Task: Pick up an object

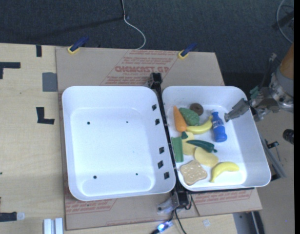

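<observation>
The table (23, 145) carried a cardboard sheet (135, 67), apparently clamped at its far edge, with two white bins (71, 130) (252, 145) side by side.

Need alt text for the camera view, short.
The claw hangs over the right bin's upper right corner, beside a blue bottle. That bin also holds toy food: two bananas, a carrot and a bread slice. The left bin sits alongside.

The end effector (236, 112) hangs above the right bin (252, 152), near a blue bottle (218, 127).
</observation>
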`<state>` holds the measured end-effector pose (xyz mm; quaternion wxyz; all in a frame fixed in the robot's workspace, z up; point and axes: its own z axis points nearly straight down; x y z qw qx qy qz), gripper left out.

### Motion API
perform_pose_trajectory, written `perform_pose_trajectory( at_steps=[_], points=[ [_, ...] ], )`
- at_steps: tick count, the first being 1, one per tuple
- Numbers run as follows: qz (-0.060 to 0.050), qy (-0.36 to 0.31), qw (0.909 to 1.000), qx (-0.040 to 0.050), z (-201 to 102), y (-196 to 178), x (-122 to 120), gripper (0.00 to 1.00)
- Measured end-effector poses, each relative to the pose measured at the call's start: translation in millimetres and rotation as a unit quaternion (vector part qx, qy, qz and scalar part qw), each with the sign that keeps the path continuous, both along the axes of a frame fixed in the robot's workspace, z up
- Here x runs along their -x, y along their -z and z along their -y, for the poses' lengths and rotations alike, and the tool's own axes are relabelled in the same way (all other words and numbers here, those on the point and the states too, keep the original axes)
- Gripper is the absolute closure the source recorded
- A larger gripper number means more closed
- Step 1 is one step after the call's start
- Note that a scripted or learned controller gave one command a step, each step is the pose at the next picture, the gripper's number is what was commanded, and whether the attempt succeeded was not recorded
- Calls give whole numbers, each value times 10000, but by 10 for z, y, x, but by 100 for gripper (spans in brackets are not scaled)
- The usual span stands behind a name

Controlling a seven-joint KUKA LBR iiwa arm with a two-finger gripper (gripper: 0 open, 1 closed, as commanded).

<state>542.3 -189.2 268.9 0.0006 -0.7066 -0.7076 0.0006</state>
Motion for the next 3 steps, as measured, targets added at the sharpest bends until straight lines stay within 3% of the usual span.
perform_pose_trajectory(
  at_steps=[1,2,3],
  points=[
    [-45,-8,10000,-18,-303,909,-85,0],
    [-3,-12,10000,0,-597,1895,-352,0],
    [-75,1,9999,84,-731,1836,-929,0]
  ],
)
